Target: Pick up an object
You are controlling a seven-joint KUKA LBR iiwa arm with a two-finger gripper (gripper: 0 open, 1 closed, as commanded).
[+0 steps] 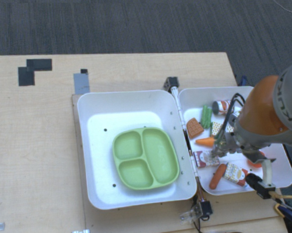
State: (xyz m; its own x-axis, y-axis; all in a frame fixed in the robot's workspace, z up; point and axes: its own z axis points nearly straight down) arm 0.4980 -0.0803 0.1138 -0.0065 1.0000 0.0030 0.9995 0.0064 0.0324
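Nothing lifted yet: the gripper (pixel 219 148) hangs just right of the toy carrot (pixel 205 142); jaw state unclear.

A divided plate (pixel 146 158) lies in the left bin (pixel 95 142); small food items (pixel 217 175) lie in the right bin (pixel 285 176).

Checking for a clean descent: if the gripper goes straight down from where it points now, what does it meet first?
Probably the red-and-white packet beside the carrot in the right bin, below the gripper; depth is unclear.
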